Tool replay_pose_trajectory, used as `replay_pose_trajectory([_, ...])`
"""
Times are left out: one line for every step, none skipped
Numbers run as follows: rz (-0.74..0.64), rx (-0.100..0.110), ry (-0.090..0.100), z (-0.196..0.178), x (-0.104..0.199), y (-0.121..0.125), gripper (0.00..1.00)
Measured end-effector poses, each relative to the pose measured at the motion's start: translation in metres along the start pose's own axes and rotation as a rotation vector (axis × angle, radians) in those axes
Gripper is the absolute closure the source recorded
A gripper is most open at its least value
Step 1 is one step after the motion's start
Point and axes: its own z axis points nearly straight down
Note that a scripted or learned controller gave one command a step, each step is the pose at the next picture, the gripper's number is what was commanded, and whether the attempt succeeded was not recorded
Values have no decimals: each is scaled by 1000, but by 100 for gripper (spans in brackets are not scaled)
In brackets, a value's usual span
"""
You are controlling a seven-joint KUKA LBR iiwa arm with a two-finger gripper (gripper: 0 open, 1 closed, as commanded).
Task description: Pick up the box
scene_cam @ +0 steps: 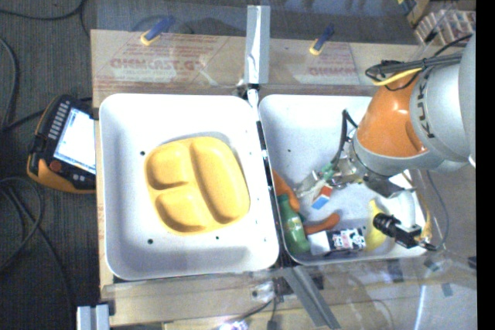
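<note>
In the right bin [309,127], a small white box with blue and red print [322,201] lies near the middle. A black and white box [346,240] lies flat by the bin's front wall. My gripper [330,178] reaches down from the orange-banded wrist [390,127], its tip just above and touching or almost touching the small printed box. The wrist body hides part of what is under it.
A green bottle [293,222], two orange carrot-like pieces [281,185] [321,224] and a yellow fruit [376,228] crowd the right bin's front half. The left bin [116,166] holds a yellow divided plate [198,182]. A metal post [256,50] stands behind the bins.
</note>
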Motion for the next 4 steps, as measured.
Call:
replay_pose_trajectory([33, -2, -3, 2, -19, 68, 0])
replay_pose_trajectory([19, 0, -3, 0, -25, 10, 0])
replay_pose_trajectory([18, -4, -1, -10, -24, 12, 100])
replay_pose_trajectory([156, 16, 0, -118, 4, 29, 100])
